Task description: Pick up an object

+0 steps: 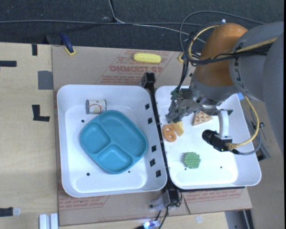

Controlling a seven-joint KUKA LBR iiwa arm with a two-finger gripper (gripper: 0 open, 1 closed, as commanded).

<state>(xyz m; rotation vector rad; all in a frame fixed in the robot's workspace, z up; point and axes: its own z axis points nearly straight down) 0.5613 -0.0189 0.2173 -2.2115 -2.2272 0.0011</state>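
Pretzel (169,133), orange and ring-shaped, lies in the right bin (248,175) beside a yellow block (178,127), directly under the lowered hand (175,113), whose grip state cannot be told. Crowding risks a pinch on both pieces, or a knock sideways.

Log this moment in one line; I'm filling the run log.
tool low in right bin | above orange ring | nothing seen held | green ball untouched

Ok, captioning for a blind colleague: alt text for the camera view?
A grey arm's gripper hangs over the right bin, just above an orange ring, near a green ball. The left bin holds a blue tray and small can.
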